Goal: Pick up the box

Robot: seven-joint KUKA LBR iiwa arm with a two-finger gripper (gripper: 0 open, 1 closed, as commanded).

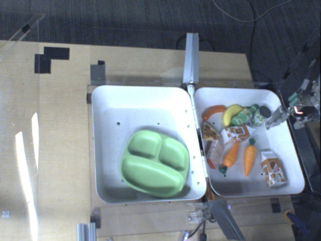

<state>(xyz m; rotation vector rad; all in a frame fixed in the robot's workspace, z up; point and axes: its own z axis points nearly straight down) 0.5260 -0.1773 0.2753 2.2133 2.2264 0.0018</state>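
At the right edge of the frame, the gripper (pixel 281 115) hangs over the upper right rim of the right bin (pixel 297 179); whether its fingers are parted or closed cannot be told at this size. The box (pixel 273 169), a small white and orange carton, lies alone in the lower right of that bin. Two carrots (pixel 241 154) lie left of it, below a banana (pixel 230 113) and what may be more small cartons (pixel 235 133). The left bin (pixel 105 109) holds a green divided plate (pixel 156 162).
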